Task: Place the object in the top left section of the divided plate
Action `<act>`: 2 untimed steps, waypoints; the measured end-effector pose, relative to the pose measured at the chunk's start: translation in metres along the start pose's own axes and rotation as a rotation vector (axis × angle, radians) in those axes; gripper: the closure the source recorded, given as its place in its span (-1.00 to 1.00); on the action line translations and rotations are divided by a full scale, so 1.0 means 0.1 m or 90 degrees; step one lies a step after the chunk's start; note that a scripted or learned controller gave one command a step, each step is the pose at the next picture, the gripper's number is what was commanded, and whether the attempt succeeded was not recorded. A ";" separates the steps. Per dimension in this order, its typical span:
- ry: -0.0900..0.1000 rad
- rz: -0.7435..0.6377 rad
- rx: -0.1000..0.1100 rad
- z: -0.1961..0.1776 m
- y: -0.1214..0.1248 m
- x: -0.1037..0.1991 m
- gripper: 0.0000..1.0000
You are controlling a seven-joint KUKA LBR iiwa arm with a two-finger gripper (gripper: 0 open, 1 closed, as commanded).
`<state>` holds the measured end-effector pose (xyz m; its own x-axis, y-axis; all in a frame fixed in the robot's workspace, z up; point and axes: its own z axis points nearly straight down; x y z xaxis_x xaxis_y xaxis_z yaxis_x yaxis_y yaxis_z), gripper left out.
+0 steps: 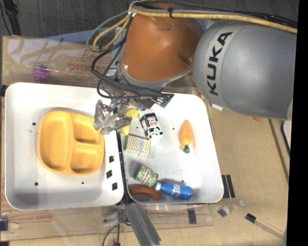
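Gripper [109,118] of mine hangs beside the yellow divided plate [70,141]; something yellow behind it blurs, grip unreadable.

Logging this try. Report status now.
Tool over the bins' shared edge, something yellow at its fingers. Divided plate in left bin, top left section bare. Carrot, bottle in right bin.

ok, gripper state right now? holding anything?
Gripper: over the seam between the two bins, by the yellow plate. A bit of yellow shows at it, but open, shut or holding cannot be told.
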<state>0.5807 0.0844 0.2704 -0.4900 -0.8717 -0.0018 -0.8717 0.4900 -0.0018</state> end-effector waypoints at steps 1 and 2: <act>0.000 -0.053 -0.002 0.68 -0.30 -0.36 1.00; -0.001 -0.110 0.000 0.46 -0.56 -0.55 1.00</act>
<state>0.6570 0.1052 0.2247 -0.3325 -0.9431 -0.0028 -0.9431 0.3326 -0.0029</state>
